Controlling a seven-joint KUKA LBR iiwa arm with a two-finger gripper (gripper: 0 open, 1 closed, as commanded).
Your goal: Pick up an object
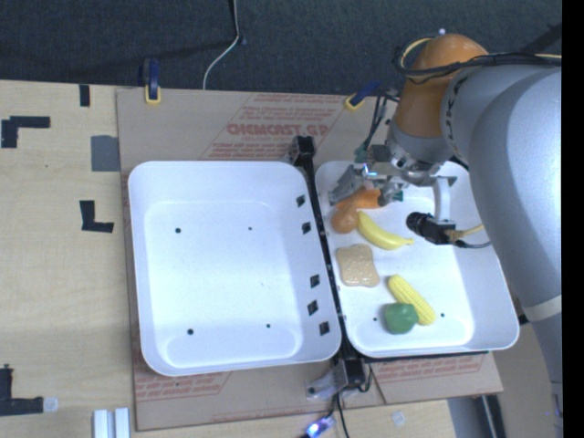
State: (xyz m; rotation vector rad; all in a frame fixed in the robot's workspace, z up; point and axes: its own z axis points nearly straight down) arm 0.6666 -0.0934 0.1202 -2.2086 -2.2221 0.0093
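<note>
The right bin (474,290) holds an orange fruit (348,216), a yellow banana (381,233), a tan slice of bread (357,265), a yellow corn cob (411,299) and a green pepper (398,318). My gripper (369,187) reaches down at the bin's far left corner, right over the orange fruit and the banana's upper end. An orange thing (365,196) shows between the fingers, but I cannot tell whether it is gripped.
The left bin (219,263) sits beside the right one, with a black divider (315,235) between them. The grey arm (511,153) fills the right side above the right bin. Cardboard (255,126) lies under both bins.
</note>
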